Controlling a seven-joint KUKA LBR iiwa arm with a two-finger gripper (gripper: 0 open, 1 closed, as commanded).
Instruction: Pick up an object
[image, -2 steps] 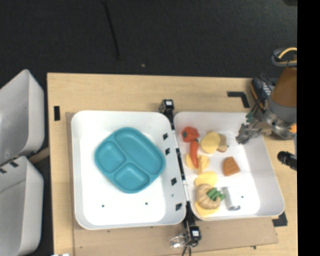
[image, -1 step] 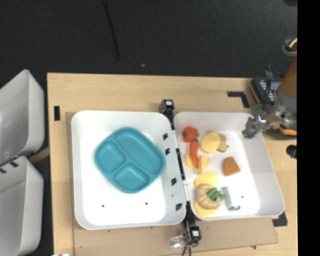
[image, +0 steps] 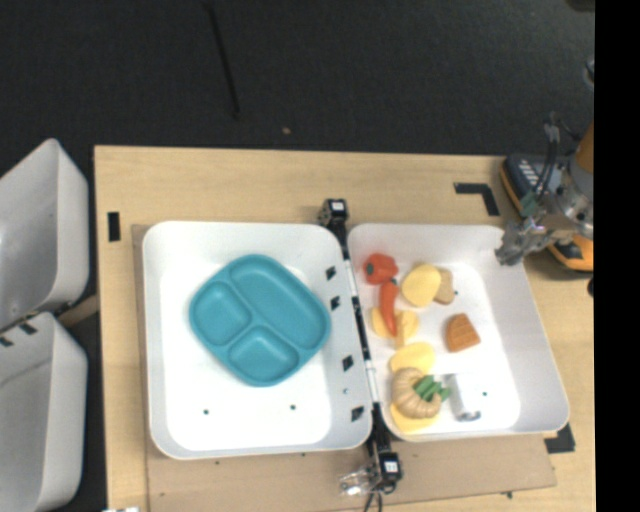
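- The gripper (image: 512, 247) is hanging at the far right corner of the right bin (image: 520, 330); whether it is open or closed cannot be told, and nothing is showing in its grasp.
- Toy food is lying in the right bin's left half: a red pepper (image: 379, 267) farthest, a yellow piece (image: 422, 286) beside it, a brown piece (image: 461, 333) to the right, a tan swirled piece (image: 409, 392) nearest.
- A blue divided plate (image: 259, 318) is sitting in the left bin (image: 170, 400).
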